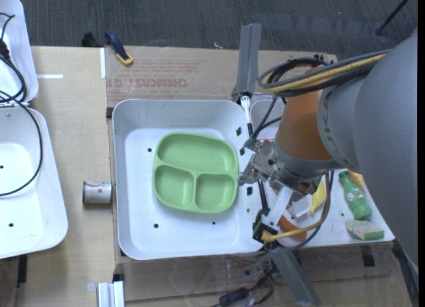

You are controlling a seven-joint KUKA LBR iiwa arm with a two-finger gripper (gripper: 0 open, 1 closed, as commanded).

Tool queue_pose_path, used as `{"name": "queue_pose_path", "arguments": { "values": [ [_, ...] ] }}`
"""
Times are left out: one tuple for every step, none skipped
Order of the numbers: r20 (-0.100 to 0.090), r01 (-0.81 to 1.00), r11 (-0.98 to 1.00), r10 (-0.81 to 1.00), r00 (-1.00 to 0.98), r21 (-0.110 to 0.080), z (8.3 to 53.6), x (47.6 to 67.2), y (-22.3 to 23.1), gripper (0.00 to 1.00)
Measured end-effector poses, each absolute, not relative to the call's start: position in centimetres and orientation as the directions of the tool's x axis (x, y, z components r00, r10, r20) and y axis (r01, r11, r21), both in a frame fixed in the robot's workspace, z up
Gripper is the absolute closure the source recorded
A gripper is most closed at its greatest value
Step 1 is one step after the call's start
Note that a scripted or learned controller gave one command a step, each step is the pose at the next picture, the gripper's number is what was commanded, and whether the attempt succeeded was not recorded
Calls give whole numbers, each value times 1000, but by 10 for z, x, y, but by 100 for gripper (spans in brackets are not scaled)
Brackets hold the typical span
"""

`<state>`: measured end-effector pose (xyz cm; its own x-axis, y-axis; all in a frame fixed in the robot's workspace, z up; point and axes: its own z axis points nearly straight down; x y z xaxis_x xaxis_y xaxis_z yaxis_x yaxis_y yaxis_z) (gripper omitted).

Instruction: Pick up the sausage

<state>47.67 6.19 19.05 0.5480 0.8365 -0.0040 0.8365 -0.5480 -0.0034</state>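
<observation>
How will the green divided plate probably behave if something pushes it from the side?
The green divided plate looks like moulded plastic, so it is probably stiff and light. It lies flat in the white bin, whose floor looks smooth, so it would likely slide, not tip.

A pale green, three-compartment plastic plate (196,171) lies in a plain white shallow bin (129,186). At three o'clock from it stands the grey arm (372,119) with its orange band (302,126). Further toward three o'clock lie a green bottle (355,196), a yellow piece (319,196) and a tan block with a green edge (364,231). At nine o'clock rests a silver can with a reddish end (97,193).
</observation>
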Motion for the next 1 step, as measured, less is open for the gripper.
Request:
{"name": "queue_pose_path", "arguments": {
  "values": [
    [-3,838,-546,838,546,-3,191,477,77,0]
  ]
}}
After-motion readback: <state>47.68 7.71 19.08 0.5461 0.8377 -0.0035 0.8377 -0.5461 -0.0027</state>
